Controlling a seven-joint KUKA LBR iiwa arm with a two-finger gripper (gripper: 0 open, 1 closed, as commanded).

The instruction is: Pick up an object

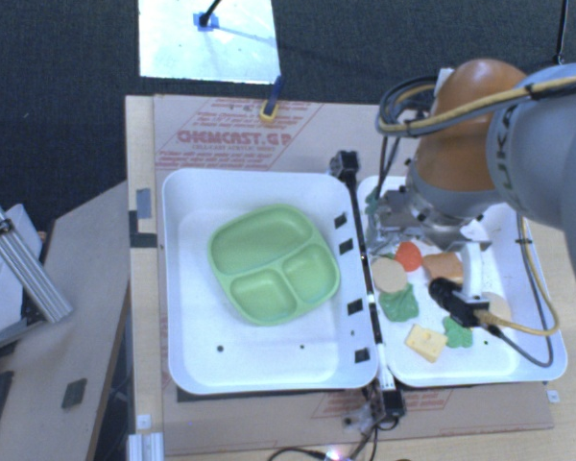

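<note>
Noted two white bins side by side on a bench [86, 286], left bin [187, 353] and right bin [470, 365] touching along a seam set with small black clips [346, 248]. Found a green divided plate [274, 262] lying flat in the left bin. Saw red-printed cardboard [235, 137] under both bins, a yellow clip [269, 113] at its far edge, a white sheet [206, 27] beyond on dark carpet [48, 65]. Spotted a metal rail [19, 257] at far left.

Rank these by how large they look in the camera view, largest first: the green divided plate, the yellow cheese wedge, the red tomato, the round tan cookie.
1. Green divided plate, by far the largest.
2. Yellow cheese wedge and round tan cookie: too alike to separate.
3. Red tomato, smallest, though partly hidden under the arm.
</note>
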